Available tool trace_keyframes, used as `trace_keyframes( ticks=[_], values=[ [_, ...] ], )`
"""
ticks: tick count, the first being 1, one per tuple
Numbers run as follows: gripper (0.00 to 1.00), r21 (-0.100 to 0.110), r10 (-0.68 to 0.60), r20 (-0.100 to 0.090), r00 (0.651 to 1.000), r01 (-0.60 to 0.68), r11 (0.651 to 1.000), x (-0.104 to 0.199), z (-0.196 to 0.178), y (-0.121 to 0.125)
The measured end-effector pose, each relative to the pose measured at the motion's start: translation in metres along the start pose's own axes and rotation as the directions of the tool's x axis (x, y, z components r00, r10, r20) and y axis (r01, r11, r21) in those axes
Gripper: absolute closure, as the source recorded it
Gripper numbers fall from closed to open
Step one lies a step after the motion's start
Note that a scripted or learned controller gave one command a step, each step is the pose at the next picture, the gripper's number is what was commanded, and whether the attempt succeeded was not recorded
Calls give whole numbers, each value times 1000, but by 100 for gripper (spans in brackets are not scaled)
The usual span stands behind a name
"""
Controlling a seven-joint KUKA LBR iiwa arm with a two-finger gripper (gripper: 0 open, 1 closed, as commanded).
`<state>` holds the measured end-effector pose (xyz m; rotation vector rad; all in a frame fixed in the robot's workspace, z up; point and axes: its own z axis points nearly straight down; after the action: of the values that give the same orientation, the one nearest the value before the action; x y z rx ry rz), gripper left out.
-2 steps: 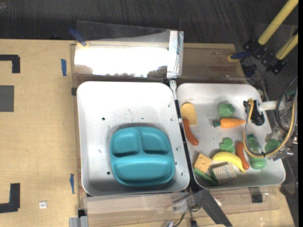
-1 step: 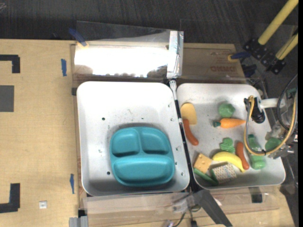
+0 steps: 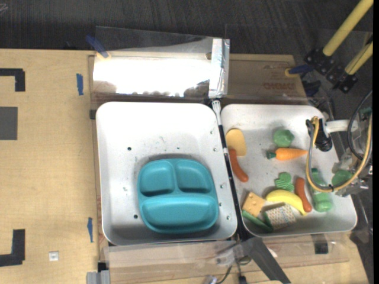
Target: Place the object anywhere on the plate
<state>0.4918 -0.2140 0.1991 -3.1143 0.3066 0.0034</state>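
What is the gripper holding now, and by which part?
It cannot be told. The gripper is at the right edge of the right bin, and the view is too unclear there.

This looks to me like a robotics lab: a bare plywood bench (image 3: 47, 176) with black tape markers (image 3: 13, 80) at nine o'clock. Two white bins (image 3: 112, 123) sit centre, plastic toy food (image 3: 290, 154) at three o'clock, dark carpet (image 3: 177, 10) at twelve.

teal plate (image 3: 176, 209) in one white bin (image 3: 154, 129), orange carrot (image 3: 291, 154) and yellow banana (image 3: 284, 197) in the other white bin (image 3: 260, 129)
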Motion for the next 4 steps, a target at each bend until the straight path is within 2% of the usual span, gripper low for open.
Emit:
trace_keyframes(
  ticks=[1, 2, 4],
  values=[
    [100, -8, 5, 4, 1000, -5, 1000, -3, 32, 9],
    [100, -7, 4, -3, 1000, -4, 1000, 2, 19, 7],
    [100, 2, 1, -3, 1000, -1, 1000, 3, 1, 1]
  ],
)
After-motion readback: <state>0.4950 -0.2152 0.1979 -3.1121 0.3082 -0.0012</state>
